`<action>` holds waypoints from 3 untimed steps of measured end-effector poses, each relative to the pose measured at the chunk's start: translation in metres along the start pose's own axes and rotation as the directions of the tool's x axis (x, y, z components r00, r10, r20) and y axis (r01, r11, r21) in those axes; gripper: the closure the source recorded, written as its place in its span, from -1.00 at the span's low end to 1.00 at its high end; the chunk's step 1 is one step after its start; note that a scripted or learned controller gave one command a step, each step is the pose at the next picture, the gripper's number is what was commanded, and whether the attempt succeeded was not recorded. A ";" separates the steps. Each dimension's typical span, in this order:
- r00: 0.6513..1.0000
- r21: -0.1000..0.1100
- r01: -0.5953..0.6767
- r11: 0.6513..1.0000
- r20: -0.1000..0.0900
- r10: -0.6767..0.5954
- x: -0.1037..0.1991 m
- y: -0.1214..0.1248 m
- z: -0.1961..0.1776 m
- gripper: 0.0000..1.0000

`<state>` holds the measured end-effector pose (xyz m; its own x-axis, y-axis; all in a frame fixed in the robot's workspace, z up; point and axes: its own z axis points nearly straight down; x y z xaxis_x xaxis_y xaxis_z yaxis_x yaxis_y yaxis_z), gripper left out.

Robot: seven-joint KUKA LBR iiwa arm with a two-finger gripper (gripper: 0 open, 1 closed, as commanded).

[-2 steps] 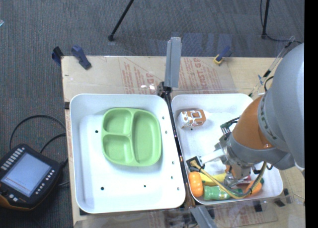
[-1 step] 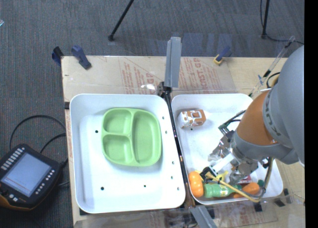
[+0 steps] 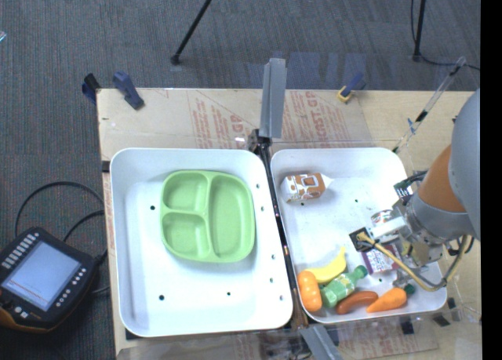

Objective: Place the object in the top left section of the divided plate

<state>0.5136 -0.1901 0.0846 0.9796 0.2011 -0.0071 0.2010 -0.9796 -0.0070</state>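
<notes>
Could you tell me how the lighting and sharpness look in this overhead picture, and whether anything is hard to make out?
In the camera view the light is even and soft: the green divided plate reads clearly, with faint shadows along its ridges; the white bins are bright but not blown out; the tool sits in cable clutter at the right, so its fingers are hard to make out; the toy foods are slightly soft.

Green divided plate (image 3: 209, 216) — 3 sections, lying flat in the left bin (image 3: 125, 272).
</notes>
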 end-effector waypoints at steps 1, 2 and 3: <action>1.000 0.005 0.025 1.000 -0.003 -0.025 0.115 0.026 -0.001 -1.00; 0.999 0.013 0.032 0.999 0.002 -0.032 0.116 0.022 -0.008 1.00; 1.000 -0.003 0.024 1.000 -0.002 -0.024 0.088 0.039 -0.075 1.00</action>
<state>0.6079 -0.2105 0.1586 0.9745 0.2243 -0.0048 0.2242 -0.9745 -0.0039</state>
